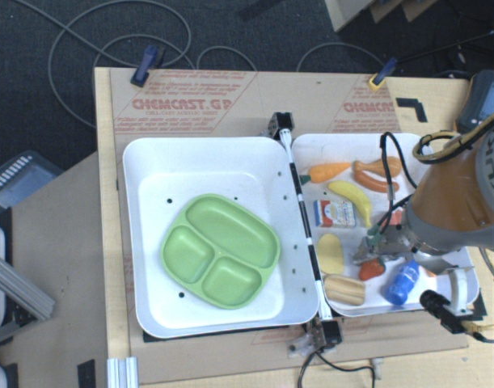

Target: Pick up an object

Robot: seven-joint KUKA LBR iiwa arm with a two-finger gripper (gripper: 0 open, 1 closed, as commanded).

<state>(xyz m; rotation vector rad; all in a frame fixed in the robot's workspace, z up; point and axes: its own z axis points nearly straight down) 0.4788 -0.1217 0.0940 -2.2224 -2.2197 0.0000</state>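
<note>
Gripper (374,249) over red toy (372,269)

Showing red print along the far edge of the brown board (230,95) under the bins: "CHEMCAST G.P" legible near the far-left corner, with smaller lines beneath too fine to make out. Repeating in part near the far-right corner (368,107), cut off by the right bin. Carrying red and white label print on the small packet (337,213) in the right bin (323,148), too blurred to read.
</note>
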